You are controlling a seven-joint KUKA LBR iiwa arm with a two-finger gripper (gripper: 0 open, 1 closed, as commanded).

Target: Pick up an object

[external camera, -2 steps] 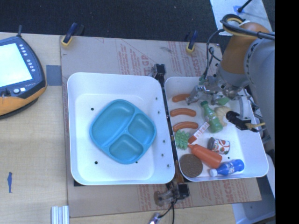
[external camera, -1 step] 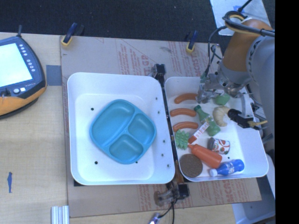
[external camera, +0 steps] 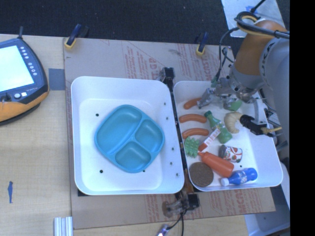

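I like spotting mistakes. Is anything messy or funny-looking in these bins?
Nothing is spilled or broken. The right bin is a jumble: sausages, a green bottle, an orange bottle and a blue bottle lie tipped at all angles. The blue plate sits askew in the left bin.

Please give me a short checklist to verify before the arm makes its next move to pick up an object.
1. Gripper is above the right bin: ok.
2. Something held between its fingers: cannot tell.
3. Objects within reach nearby, such as the top sausage and the green bottle: ok.
4. Objects lie apart enough for a clean grasp: not ok, they are crowded.
5. Blue plate sits in the left bin, away from the arm: ok.
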